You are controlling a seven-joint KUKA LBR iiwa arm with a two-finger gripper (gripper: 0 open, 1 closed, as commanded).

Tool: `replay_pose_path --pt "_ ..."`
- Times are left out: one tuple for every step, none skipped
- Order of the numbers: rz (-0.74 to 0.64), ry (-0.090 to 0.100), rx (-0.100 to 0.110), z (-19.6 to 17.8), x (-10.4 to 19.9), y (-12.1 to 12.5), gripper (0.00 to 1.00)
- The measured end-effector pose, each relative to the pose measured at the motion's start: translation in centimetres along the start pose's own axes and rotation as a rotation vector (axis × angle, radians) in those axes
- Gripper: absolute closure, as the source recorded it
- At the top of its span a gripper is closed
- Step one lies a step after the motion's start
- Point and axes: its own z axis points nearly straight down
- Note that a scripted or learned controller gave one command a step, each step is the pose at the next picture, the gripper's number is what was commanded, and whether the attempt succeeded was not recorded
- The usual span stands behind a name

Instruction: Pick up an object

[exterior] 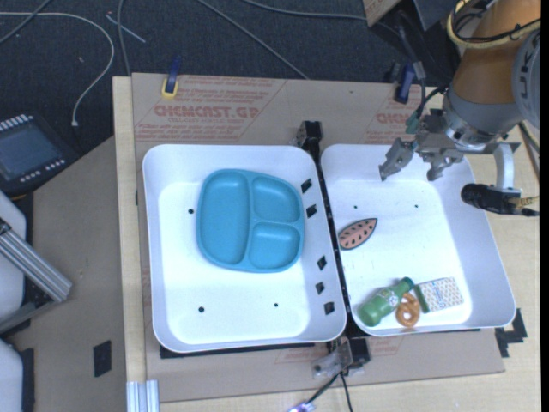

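Camera view shows the end effector (413,163) spread and unladen at twelve o'clock of the right bin (480,230), whose flat leaf (357,233), at nine o'clock, looks light, thin and best pinched across its narrow width.

Blue divided plate (250,220) in left bin (163,256) — cables (103,24) on dark floor behind.

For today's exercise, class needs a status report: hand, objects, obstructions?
Hand open, above right bin's far end, holding nothing. Leaf-shaped piece nearest. Nothing blocking it.
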Motion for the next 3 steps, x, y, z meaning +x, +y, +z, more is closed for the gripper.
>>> replay_pose_path --pt "-0.003 -0.002 -0.015 -0.9 0.0 0.3 0.0" --pt "-0.002 -0.001 -0.01 4.6 -1.0 0.4 0.0" --pt "-0.003 -0.001 -0.011 8.9 -0.9 0.9 0.0"
